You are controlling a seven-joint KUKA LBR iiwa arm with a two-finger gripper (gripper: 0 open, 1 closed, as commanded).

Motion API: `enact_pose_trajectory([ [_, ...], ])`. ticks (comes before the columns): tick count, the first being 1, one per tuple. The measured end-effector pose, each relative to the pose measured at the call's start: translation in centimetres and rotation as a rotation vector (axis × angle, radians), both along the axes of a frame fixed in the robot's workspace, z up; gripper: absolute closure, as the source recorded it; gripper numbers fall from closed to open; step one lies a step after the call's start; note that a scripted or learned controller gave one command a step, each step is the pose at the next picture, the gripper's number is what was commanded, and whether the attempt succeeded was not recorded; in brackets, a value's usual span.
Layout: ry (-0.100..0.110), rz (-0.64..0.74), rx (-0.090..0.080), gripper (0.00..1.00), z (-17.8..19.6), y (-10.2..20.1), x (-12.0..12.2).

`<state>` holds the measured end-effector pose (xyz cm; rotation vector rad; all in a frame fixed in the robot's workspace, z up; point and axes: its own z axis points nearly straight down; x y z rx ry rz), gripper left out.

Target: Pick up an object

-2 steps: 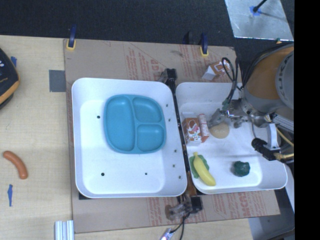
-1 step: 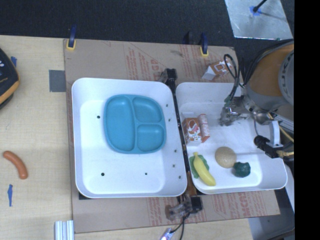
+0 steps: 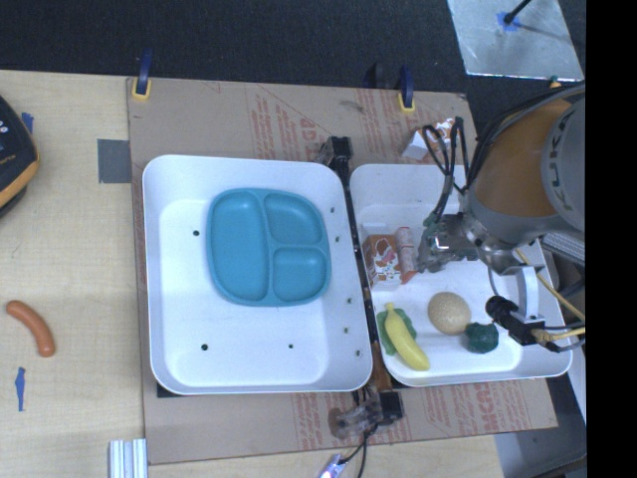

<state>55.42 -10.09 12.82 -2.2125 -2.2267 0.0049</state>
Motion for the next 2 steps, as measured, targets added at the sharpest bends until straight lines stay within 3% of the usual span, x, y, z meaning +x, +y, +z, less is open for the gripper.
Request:
enact_pose_trajectory([
  [1,-0.006,-0.007,-0.010,0.00,0.1,-0.6,0.0],
  [2,-0.002,-0.001,0.000,0.00,-2.8,-2.8,-3.6],
])
